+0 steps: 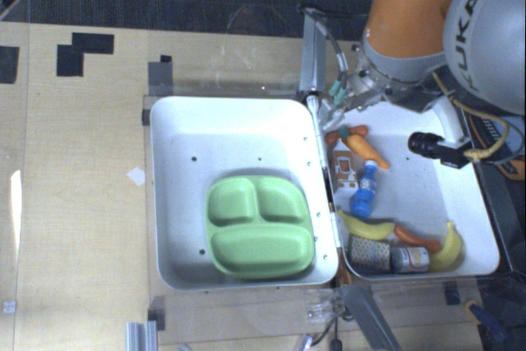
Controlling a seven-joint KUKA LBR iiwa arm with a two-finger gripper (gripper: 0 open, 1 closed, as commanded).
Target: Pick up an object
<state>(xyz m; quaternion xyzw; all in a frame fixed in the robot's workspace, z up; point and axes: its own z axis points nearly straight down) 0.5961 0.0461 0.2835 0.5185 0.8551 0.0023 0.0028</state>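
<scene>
My gripper [339, 104] hangs over the far left corner of the right bin [472, 201], just above the divider between the two bins. Right below it lies an orange carrot [366, 149], beside a small brown packet [343, 168]. A blue bottle [364, 193] rests nearer the front, then a yellow banana [366, 228], an orange-red piece [408, 236], a tin can [408, 260] and a second banana [449, 247] along the front wall. Nothing is seen held in the gripper.
The left bin [177, 177] holds a green divided plate [261, 226] toward its front. The orange and grey arm [427, 4] covers the far right corner of the right bin. A black cable fitting [436, 148] sticks out over that bin.
</scene>
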